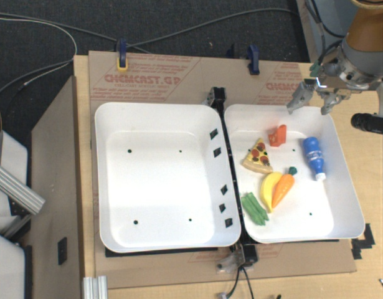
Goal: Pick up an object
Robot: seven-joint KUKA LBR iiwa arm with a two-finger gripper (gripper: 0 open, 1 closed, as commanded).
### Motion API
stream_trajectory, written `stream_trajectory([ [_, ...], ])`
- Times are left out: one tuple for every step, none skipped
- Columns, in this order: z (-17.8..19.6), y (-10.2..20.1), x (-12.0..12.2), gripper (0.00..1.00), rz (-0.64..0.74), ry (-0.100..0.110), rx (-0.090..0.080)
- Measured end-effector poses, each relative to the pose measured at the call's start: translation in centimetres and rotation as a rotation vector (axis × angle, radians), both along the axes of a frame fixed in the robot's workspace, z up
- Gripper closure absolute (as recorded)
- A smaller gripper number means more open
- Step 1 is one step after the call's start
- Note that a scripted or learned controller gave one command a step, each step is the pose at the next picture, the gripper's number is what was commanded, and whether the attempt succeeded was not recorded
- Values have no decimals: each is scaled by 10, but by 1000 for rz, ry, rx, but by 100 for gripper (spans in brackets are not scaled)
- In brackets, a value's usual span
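My gripper (314, 103) hangs over the far rim of the right bin (340, 223), its two fingers spread apart with nothing between them. Below it in that bin lie a small red block (278, 136), a pizza slice (258, 156), a blue bottle (313, 157), a carrot (283, 188) resting against a yellow fruit (269, 189), and a green pea pod (255, 208). The red block is the nearest to the gripper, a little below and to its left.
The left bin (110, 167) sits beside the right one, with a black divider strip (223, 161) between them. Two clamps (122, 55) hold the cardboard base at the far edge. Cables run across the dark floor behind.
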State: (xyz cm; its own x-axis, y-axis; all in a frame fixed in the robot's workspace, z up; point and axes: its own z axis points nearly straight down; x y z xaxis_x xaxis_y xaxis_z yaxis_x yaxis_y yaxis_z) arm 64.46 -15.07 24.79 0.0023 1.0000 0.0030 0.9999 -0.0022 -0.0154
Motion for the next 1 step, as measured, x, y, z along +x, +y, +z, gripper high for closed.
stream_trajectory([
  [9, 1, 2, 0, 3, -14, -2],
])
